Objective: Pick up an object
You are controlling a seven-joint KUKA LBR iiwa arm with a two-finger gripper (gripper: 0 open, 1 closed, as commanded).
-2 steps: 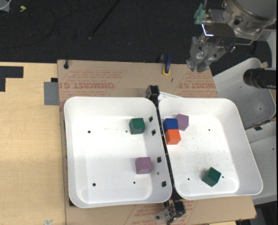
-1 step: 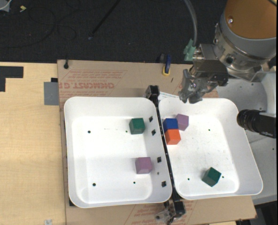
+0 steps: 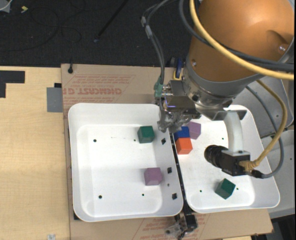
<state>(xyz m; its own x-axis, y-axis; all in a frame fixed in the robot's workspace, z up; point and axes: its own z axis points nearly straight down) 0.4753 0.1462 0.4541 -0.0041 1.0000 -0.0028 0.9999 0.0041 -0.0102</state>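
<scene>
Small orange cube (image 3: pixel 184 145), blue-backed

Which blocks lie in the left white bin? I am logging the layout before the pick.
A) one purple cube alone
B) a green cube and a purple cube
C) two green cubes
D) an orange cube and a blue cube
B: the left white bin holds a small green cube near its upper right and a small purple cube lower down, both lying apart on its floor.
</scene>
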